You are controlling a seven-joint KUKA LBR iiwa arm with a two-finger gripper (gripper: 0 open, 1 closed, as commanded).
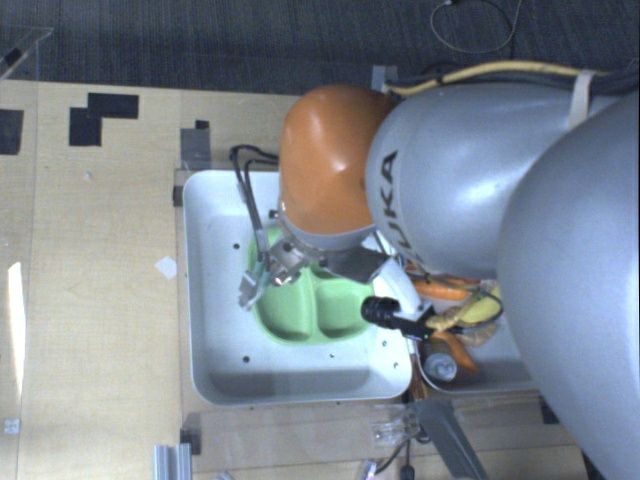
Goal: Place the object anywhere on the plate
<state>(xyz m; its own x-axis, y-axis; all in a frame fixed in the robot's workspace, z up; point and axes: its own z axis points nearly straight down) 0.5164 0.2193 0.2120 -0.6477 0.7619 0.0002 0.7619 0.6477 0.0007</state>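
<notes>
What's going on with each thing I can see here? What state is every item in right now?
Arm: reaching in from the right, bent down over the left bin.
Tool: low over the green plate's left edge; hard to tell what its tips are doing.
Green plate: lying flat in the left bin, partly covered by the arm.
Left bin: sitting level on the bench.
Right bin items: piled together, mostly hidden by the arm.
</notes>
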